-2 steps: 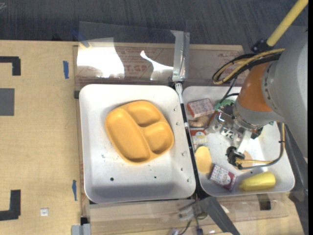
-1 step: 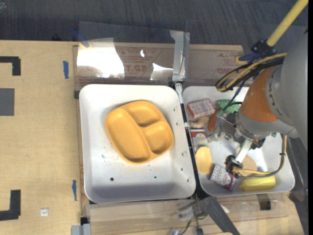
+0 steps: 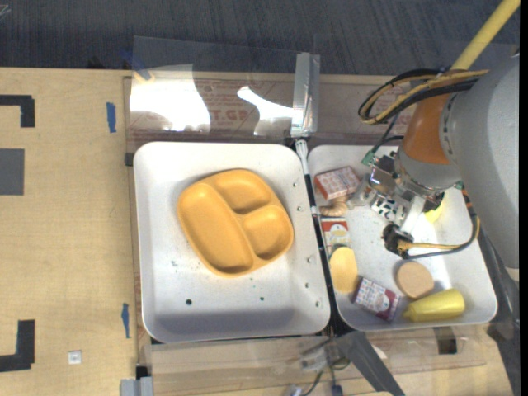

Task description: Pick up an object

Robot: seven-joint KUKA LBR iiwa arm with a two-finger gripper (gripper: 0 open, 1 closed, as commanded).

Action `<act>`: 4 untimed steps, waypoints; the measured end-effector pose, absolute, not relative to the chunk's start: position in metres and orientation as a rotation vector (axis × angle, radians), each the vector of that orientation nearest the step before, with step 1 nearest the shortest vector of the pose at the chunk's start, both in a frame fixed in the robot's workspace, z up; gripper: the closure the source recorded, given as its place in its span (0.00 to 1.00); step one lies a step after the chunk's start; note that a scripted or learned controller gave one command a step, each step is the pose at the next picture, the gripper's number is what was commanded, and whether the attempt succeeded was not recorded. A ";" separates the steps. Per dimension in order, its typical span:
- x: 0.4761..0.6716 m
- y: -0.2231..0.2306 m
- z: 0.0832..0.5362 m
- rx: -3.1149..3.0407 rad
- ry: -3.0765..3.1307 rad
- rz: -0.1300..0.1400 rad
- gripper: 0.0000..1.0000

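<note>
Wooden bench [image 3: 66, 221], pale, carries two shallow white bins side by side.

Grey arm [image 3: 495, 122] enters from the right, orange band [image 3: 425, 134] above the wrist, reaching down over the right bin.

Left bin [image 3: 153, 246]: one orange divided plate [image 3: 235, 221] lying near its middle, three compartments facing up.

Right bin [image 3: 472, 262]: several small items, all resting on the bin floor.
- Yellow elongated piece [image 3: 435, 305] along the near right corner.
- Red-and-white packet [image 3: 337, 183] at the far left, beside the wall shared with the left bin.
- Yellow oval piece [image 3: 344, 269] against the same wall, lower down.
- Dark red packet [image 3: 377, 297] just beside the oval, toward the near edge.
- Tan round disc [image 3: 415, 280] between the dark red packet and the yellow elongated piece, touching or nearly touching the latter.
- Small red-and-white carton [image 3: 337, 234] between the upper packet and the oval.

Pincer [image 3: 394, 205] hangs over the upper middle of the right bin, just right of the red-and-white packet. Whether it is wide or narrow cannot be told from this angle.
</note>
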State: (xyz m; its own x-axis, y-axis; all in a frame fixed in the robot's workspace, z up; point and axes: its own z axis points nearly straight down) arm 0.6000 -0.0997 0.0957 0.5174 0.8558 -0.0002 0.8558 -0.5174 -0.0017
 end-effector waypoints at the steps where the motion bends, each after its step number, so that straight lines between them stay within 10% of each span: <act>1: 0.535 -0.091 0.088 -2.778 -1.468 -0.005 0.00; 3: 0.631 -0.093 0.087 -2.970 -1.012 0.007 0.00; 4: 0.634 -0.087 0.188 -2.867 -1.291 -0.008 0.00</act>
State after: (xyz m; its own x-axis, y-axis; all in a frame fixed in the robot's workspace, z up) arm 0.6343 -0.0874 0.1884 0.6628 0.7487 0.0037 0.7487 -0.6629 0.0045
